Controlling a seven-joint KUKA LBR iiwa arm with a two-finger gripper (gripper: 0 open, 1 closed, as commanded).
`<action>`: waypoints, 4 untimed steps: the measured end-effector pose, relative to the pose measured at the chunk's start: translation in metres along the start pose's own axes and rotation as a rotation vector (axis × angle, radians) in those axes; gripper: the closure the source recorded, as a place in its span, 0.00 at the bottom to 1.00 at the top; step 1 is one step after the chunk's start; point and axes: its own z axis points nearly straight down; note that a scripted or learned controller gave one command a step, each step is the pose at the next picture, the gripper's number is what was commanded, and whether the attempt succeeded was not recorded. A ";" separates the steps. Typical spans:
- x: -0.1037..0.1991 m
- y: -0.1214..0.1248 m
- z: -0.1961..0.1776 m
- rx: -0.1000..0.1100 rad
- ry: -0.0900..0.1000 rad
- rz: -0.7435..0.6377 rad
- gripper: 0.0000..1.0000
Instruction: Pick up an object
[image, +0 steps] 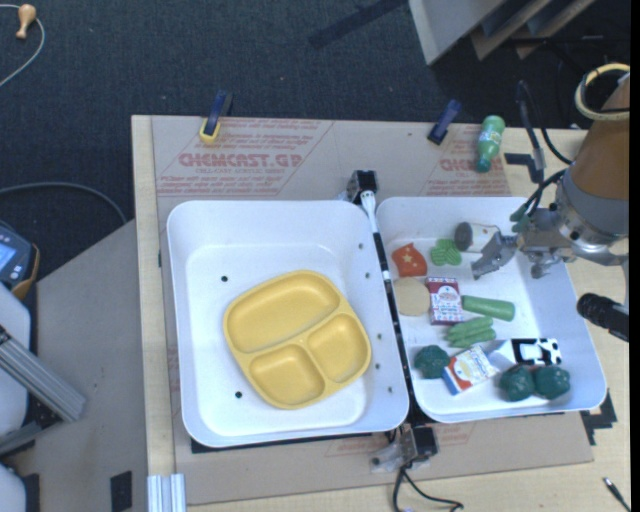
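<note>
Look at the left bin (190, 250) and you find a yellow divided tray (297, 338) lying tilted across its floor, three compartments facing up. Behind both bins, your tabletop (300, 160) carries red lettering (partly readable), with a yellow-tipped clamp (213, 119) and a blue clamp (444, 122) on its far edge. A green bottle (488, 143) lies just beside the blue clamp.

Bins (190, 300): white plastic, smooth, faintly glossy
Divided tray (295, 338): yellow plastic, matt
Bench top (160, 170): brown cardboard-like sheet, printed, dull
Floor (100, 80): dark carpet, rough
Gripper (492, 255): grey metal, dull
Bottle (488, 143): green plastic, shiny
</note>
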 end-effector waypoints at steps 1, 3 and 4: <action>0.000 0.003 -0.008 -0.014 -0.002 -0.003 0.00; 0.001 0.008 0.090 -0.009 -0.001 -0.003 0.00; 0.001 0.012 0.128 -0.018 0.000 -0.004 0.00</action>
